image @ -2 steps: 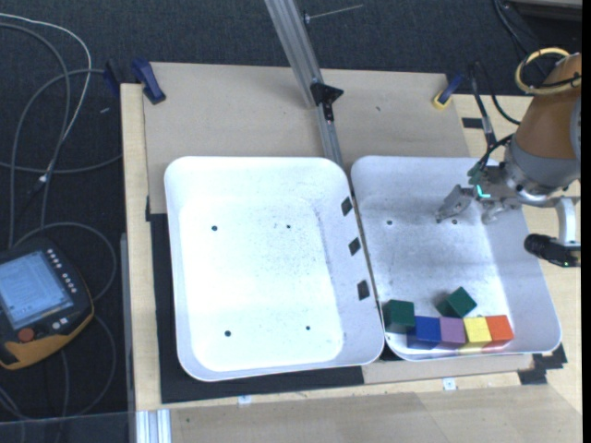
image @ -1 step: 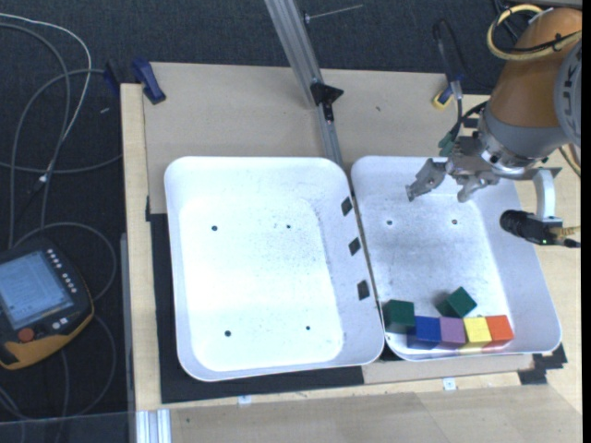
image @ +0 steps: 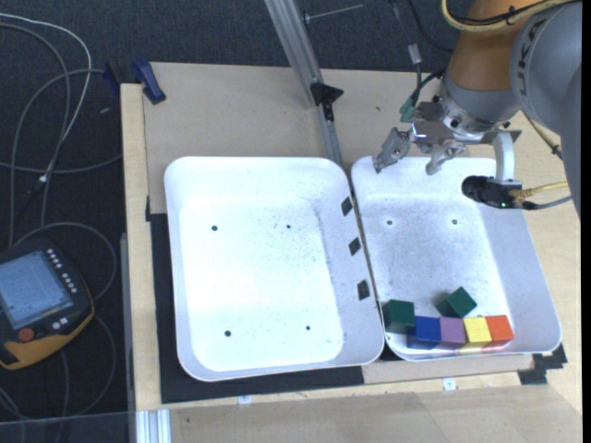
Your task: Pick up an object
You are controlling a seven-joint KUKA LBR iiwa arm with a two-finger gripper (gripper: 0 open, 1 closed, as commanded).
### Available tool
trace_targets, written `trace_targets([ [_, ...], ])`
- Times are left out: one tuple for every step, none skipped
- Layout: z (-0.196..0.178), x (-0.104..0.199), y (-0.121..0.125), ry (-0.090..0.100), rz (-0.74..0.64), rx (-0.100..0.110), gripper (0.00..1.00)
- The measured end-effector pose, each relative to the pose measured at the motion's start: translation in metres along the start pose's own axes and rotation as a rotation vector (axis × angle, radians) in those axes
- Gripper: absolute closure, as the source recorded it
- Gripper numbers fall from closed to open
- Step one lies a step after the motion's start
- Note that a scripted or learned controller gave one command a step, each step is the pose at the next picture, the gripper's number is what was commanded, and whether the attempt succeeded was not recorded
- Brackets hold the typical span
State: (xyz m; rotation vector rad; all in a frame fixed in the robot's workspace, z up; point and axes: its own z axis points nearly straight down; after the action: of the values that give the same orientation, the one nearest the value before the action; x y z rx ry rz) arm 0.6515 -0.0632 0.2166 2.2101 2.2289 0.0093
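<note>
A: How is the gripper [image: 412, 158] set?

B: Its 2 fingers [image: 391, 150] are spread wide with nothing between them. It hangs over the far edge of the right bin [image: 517, 247], tips near the rim, touching no block. The grey arm [image: 545, 44] with its orange band comes in from the upper right.

A: And the things to pick?

B: 6 small blocks sit at the near end of the right bin, well apart from the gripper. 4 form a row along the near wall, running left to right: a blue block [image: 428, 329], a purple block [image: 452, 330], a yellow block [image: 476, 329] and an orange block [image: 499, 328], each touching the next. A green block [image: 400, 315] sits at the row's left end, just beside the blue one. A 2nd green block [image: 459, 302] lies just behind the row, turned at an angle to it.

A: The surroundings?

B: The left bin [image: 185, 247] sits beside the right one on a tan counter [image: 231, 109]. A metal pole [image: 295, 44] slants up from between the bins. On the dark floor at left lie cables [image: 55, 81] and a handheld pendant [image: 37, 293] with a screen.
</note>
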Motion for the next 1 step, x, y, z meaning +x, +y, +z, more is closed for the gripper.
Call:
trace_targets([
  [-0.0156, 0.0674, 0.0239, 0.001, 0.0, 0.001, 0.0],
])
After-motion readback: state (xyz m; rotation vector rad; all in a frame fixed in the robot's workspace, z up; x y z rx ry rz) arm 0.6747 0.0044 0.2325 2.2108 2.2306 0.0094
